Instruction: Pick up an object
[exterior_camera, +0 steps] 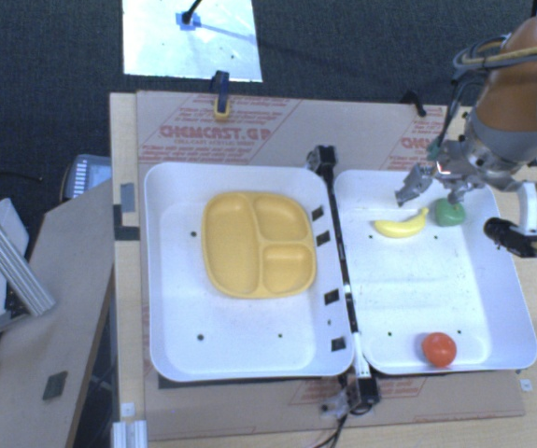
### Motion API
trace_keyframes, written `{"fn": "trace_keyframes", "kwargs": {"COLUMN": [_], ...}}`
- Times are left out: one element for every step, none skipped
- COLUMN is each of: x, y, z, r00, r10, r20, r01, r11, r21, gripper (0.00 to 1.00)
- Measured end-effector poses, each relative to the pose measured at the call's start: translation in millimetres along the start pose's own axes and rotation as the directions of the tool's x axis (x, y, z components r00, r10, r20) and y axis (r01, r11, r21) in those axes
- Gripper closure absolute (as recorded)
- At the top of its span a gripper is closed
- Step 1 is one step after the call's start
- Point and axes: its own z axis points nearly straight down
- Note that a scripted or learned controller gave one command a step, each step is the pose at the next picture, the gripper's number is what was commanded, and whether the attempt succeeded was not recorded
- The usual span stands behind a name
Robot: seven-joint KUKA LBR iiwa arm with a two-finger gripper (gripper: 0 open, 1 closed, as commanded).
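The left bin (170, 343) holds a yellow divided plate (257, 245); the right bin (501, 334) holds a banana (401, 226), green fruit (450, 214) and tomato (439, 348). The banana lies roughly left-right near the far wall. The gripper (436, 187) hangs just above it, fingers spread and holding nothing.

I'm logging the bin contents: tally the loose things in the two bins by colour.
Yellow: 2, the yellow plastic divided plate in the left bin and the yellow toy banana in the right bin.
Green: 1, the small green round toy beside the banana.
Red-orange: 1, the red-orange round toy near the right bin's front edge.
Total: 4
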Motion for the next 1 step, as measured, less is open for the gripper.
{"fn": "trace_keyframes", "kwargs": {"x": [6.0], "y": [2.2], "z": [60.7], "r00": [1.0], "r10": [0.0], "r20": [0.0], "r01": [0.0], "r11": [1.0], "r21": [-0.001], "gripper": [0.0]}}
